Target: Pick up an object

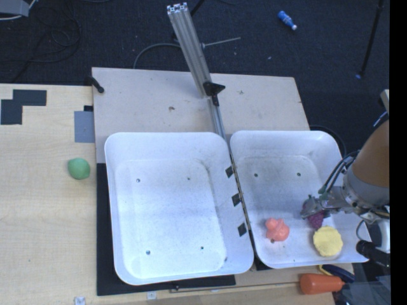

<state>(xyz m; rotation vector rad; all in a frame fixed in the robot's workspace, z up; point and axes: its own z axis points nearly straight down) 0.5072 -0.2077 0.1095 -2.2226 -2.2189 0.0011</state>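
While the arm (374, 170) reached into the right bin (286, 146), its pincer (316, 210) sat low over a small purple object (316, 220), seemingly touching it; whether its fingers were spread or pressed together, I cannot tell. Nearby lay a pink object (276, 229) and a yellow one (327, 241).

Pink lump (276, 229), yellow lump (327, 241), perhaps a purple piece (316, 220), right bin.

Evenly lit from overhead, fairly bright on the white bins (172, 272) and pale counter (38, 234); dim dark floor (95, 37) behind. Soft, faint shadows. Slightly grainy, mildly blurred throughout.
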